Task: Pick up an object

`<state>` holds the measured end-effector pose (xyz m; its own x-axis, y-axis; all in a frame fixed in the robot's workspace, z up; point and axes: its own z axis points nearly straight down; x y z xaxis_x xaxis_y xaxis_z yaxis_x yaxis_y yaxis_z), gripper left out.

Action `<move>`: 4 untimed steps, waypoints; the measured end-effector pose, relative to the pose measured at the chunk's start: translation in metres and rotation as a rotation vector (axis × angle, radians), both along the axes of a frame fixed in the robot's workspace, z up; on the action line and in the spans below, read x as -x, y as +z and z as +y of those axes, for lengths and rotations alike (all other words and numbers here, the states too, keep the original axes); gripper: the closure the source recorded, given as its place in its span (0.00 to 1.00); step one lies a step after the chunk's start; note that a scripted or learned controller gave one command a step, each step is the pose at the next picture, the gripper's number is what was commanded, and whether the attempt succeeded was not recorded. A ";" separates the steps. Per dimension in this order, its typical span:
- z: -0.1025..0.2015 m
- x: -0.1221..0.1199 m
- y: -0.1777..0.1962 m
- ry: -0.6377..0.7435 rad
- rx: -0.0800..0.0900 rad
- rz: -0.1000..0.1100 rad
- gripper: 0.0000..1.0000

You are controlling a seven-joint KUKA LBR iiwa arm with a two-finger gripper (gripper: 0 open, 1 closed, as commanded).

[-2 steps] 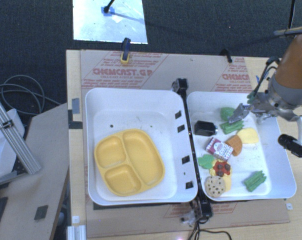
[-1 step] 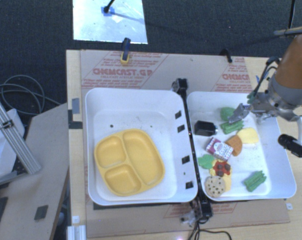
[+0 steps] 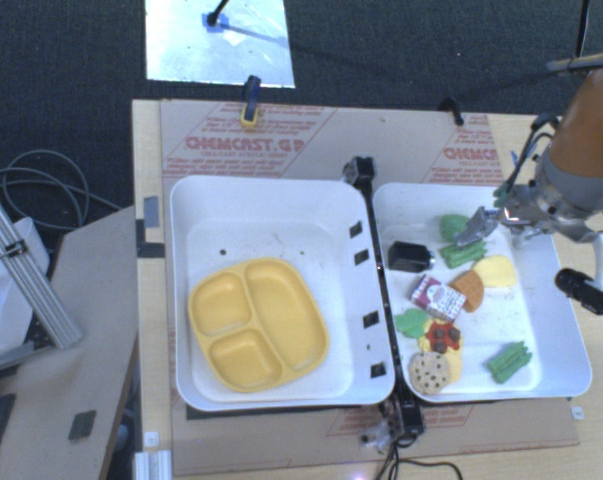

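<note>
Several toy foods lie in the right bin (image 3: 571, 368). A green vegetable piece (image 3: 461, 253) sits near the bin's top, with another green piece (image 3: 453, 226) just above it. My gripper (image 3: 479, 228) hangs over these green pieces, reaching in from the right under the orange-banded wrist (image 3: 591, 128). Below lie a yellow piece (image 3: 497, 271), an orange-brown piece (image 3: 470, 289), a pink and white carton (image 3: 437, 296), a black block (image 3: 409, 257), a cookie (image 3: 430, 371) and a green bean pod (image 3: 508, 360). I see nothing lifted off the bin floor.
The left bin (image 3: 271, 208) holds a yellow divided plate (image 3: 256, 323). A black divider strip (image 3: 376, 288) runs between the bins. A small green leaf (image 3: 413, 322) and a red piece (image 3: 442, 337) crowd the right bin's lower middle. Black arm hardware (image 3: 586, 290) overhangs the right rim.
</note>
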<state>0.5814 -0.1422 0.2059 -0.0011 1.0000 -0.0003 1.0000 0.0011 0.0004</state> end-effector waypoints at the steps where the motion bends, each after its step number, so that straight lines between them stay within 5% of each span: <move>1: 0.000 0.000 0.000 0.000 0.000 0.000 0.00; 2: 0.000 0.000 0.000 0.000 0.000 0.000 0.00; 3: -0.011 0.032 -0.107 0.001 0.005 -0.011 0.00; 4: -0.010 0.031 -0.098 0.000 0.002 -0.013 1.00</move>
<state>0.5502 -0.1518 0.1084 -0.0013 1.0000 -0.0025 0.9999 0.0014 0.0135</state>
